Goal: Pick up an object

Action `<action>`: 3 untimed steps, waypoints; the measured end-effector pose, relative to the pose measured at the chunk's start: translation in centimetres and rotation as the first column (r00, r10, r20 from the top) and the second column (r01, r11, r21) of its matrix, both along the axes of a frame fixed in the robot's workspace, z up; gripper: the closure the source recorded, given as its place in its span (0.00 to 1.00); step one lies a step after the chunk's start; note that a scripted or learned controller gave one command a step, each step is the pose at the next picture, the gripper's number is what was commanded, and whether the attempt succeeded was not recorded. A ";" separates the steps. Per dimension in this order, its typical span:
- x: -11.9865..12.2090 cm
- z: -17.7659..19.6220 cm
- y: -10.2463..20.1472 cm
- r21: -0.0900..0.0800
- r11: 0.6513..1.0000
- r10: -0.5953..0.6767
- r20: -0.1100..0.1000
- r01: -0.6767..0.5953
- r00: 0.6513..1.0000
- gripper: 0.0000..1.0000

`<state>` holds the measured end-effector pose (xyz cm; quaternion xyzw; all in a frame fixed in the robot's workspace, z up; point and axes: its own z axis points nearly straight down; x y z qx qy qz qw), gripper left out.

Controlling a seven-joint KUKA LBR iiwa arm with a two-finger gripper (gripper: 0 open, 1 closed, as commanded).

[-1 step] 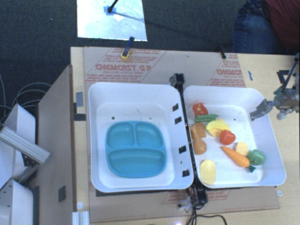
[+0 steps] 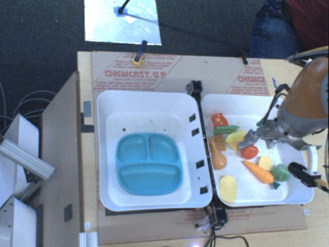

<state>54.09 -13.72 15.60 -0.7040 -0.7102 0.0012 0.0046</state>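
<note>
The right bin (image 2: 247,103) holds several toy foods. Among them are a red pepper (image 2: 219,119), a green bean pod (image 2: 226,129), a yellow piece (image 2: 235,137), a red tomato (image 2: 249,152), a brown potato (image 2: 218,154), an orange carrot (image 2: 258,172), a pale yellow chunk (image 2: 265,162), a green vegetable (image 2: 281,172) and a yellow lemon (image 2: 227,188). My gripper (image 2: 253,138) hangs low in this bin, just above the tomato and right beside the yellow piece. Nothing is visibly held in it.
The left bin (image 2: 110,138) carries a blue divided plate (image 2: 149,163). A black divider with clips (image 2: 203,148) runs between the bins. The grey and orange arm (image 2: 308,96) covers the right bin's far right side. A black part (image 2: 303,175) juts over the front right corner.
</note>
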 end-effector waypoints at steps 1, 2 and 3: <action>-0.4 -7.5 0.2 -0.004 1.000 -0.007 0.006 0.007 1.000 0.00; -0.2 -6.1 0.1 -0.005 1.000 -0.007 0.011 0.007 1.000 1.00; -0.4 4.5 8.6 -0.004 1.000 0.002 0.015 -0.001 1.000 1.00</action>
